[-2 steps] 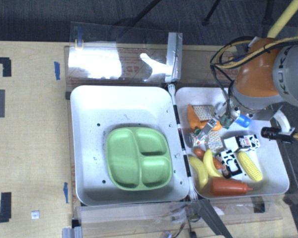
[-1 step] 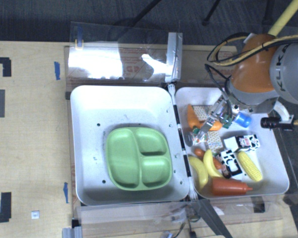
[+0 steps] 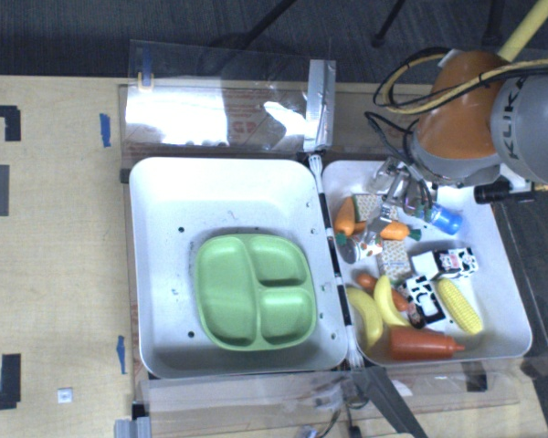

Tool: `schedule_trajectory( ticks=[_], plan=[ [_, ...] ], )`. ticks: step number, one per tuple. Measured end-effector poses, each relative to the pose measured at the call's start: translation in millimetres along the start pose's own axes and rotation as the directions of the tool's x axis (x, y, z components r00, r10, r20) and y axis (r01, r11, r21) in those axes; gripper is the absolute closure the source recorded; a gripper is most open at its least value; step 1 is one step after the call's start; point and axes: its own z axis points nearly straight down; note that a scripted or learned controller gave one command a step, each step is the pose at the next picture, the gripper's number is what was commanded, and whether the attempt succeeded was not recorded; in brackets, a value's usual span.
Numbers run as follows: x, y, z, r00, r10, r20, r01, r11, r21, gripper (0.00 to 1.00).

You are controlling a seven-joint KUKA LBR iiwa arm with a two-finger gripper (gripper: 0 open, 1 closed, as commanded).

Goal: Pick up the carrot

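The carrot (image 3: pixel 346 215) is an orange tapered piece with a green end, lying at the far-left side of the right bin (image 3: pixel 511 322) against the wall between the two bins. My gripper (image 3: pixel 384 217) hangs low over the back of that bin, just right of the carrot, pointing down and left. A second small orange piece (image 3: pixel 395 231) lies right below and beside the gripper tip. The view does not show anything held.
The right bin is crowded: two bananas (image 3: pixel 366 313), a corn cob (image 3: pixel 459 305), a red bottle (image 3: pixel 422 343), a blue bottle (image 3: pixel 445 219) and black-and-white cards (image 3: pixel 438 276). The left bin (image 3: pixel 164 199) holds a green divided plate (image 3: pixel 254 288).
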Motion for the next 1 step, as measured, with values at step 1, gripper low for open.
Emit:
schedule_trajectory(
  ticks=[1],
  plan=[
    [40.7,-74.3,13.3,0.998,-0.057,-0.023,0.057,0.998,0.016,0.0]
  ],
)
